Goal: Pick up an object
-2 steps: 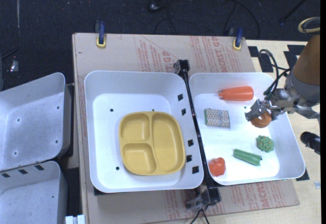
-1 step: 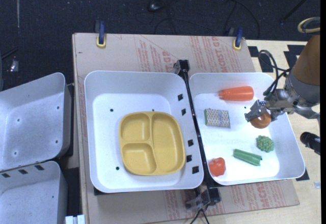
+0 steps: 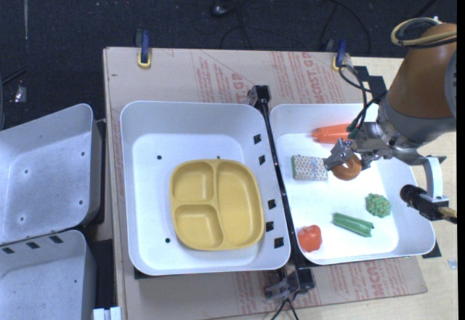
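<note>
The right bin point(image 3: 407, 242) holds several small items. An orange carrot point(image 3: 331, 133) lies at its far side, and a speckled grey-green block point(image 3: 309, 167) sits left of centre. A green broccoli piece point(image 3: 377, 204), a green bean-like stick point(image 3: 353, 225) and a red pepper point(image 3: 309, 238) lie toward the near side. My gripper point(image 3: 347, 158) hangs low over the bin's middle, right above a round orange-brown ball point(image 3: 347, 170). The ball sits under the fingertips, partly covered by them. I cannot tell whether the fingers grasp it.
The left bin point(image 3: 138, 188) holds a yellow three-compartment plate point(image 3: 216, 204). A black divider with clips point(image 3: 275, 188) runs between the bins. Grey trays point(image 3: 43, 166) lie off the bench at the left. The arm's wrist point(image 3: 421, 93) overhangs the right bin's far right corner.
</note>
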`<control>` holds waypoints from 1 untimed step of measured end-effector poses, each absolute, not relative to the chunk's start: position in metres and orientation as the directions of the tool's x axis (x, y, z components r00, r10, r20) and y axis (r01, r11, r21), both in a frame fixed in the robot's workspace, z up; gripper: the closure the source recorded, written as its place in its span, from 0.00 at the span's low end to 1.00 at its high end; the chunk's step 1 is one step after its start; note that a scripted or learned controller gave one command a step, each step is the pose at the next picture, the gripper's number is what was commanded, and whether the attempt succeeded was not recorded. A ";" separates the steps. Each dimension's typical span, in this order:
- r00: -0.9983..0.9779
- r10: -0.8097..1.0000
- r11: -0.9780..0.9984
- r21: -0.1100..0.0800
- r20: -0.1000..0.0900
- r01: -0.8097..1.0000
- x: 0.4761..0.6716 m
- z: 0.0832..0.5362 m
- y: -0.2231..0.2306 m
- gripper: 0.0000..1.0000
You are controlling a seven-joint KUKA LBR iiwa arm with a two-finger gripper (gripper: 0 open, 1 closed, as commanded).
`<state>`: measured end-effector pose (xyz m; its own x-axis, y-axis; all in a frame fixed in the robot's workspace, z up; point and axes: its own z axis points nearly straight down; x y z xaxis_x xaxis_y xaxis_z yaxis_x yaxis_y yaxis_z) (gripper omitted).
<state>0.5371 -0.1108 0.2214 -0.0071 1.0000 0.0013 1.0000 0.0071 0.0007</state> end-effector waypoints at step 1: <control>-0.007 1.000 0.007 -0.002 0.001 1.000 0.535 0.213 -0.056 1.00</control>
